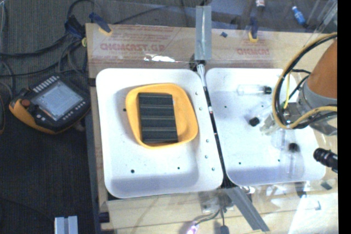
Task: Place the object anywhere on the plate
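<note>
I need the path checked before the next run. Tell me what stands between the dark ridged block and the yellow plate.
Nothing visible does. The dark ridged block already lies flat on the yellow plate, inside the left bin. The small loose pieces lie apart from it, in the right bin.

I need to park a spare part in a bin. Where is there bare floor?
Left bin: a bare strip in front of the yellow plate, and narrower margins beside it. The dark block covers most of the plate. Right bin: its left half is bare; the right is crowded by the arm, cables and small parts.
</note>
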`<state>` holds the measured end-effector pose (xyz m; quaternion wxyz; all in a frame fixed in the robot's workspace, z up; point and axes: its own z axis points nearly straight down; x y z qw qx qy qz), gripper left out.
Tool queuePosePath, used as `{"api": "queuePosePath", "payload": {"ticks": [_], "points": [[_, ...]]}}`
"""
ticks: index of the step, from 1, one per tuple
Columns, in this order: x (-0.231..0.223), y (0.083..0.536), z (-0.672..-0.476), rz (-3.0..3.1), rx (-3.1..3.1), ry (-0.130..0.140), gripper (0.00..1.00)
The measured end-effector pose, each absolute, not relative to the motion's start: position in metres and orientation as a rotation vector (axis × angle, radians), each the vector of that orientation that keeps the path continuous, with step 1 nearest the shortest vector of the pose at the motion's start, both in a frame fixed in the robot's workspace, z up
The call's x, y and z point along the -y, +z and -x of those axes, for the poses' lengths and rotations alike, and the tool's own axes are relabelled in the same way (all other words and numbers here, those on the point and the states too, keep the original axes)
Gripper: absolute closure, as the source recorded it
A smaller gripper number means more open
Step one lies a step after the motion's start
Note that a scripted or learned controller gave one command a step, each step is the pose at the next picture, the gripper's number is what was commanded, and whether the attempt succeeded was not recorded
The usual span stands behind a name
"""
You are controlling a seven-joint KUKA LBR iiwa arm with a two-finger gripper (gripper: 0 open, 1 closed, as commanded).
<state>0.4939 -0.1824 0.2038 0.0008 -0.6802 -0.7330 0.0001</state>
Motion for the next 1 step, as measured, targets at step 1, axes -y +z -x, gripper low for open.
{"api": "queuePosePath", "payload": {"ticks": [1], "points": [[0.1824, 0.2038, -0.4939, 2.136, 2.302, 0.0, 0.0]]}}
